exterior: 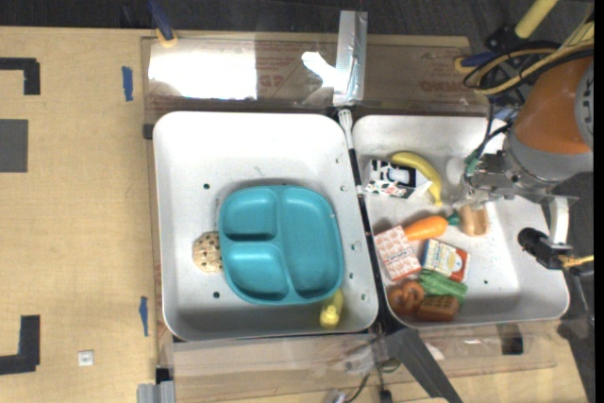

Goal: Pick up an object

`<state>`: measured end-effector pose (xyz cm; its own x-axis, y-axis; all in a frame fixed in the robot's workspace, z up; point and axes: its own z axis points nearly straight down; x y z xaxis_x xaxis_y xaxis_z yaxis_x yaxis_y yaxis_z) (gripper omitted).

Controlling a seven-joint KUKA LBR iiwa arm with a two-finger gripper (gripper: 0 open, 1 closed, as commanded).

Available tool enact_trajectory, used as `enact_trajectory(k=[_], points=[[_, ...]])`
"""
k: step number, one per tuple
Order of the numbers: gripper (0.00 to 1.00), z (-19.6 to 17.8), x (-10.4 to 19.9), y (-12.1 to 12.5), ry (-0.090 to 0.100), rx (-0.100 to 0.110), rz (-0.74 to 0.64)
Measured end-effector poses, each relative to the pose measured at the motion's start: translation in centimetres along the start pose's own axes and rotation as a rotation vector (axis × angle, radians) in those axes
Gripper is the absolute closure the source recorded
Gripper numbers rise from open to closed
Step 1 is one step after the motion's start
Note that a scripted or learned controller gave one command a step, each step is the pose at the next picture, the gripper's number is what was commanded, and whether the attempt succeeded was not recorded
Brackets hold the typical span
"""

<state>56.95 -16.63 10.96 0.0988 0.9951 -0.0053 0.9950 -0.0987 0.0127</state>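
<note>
Two shallow white bins sat side by side: the left bin (179, 203) and the right bin (538, 288). A teal plastic sectioned tray (280, 243) filled much of the left one. The grey arm with its orange band (557, 123) reached over the right bin, its gripper (475, 192) low above a tan cylindrical object (475, 221); how far the gripper was open could not be told. Nearby lay a yellow banana (420, 170) and an orange carrot (425, 227).

Lighting even and bright from overhead. Strong glare on the clear panel (203, 71) behind the left bin (179, 146). Shadows soft and short. Small items slightly blurred; overall resolution low.
</note>
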Motion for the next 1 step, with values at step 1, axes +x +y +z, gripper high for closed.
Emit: enact_trajectory(k=[1], points=[[1.00,-11.77,4.71,-2.92,0.006,0.005,0.104]])
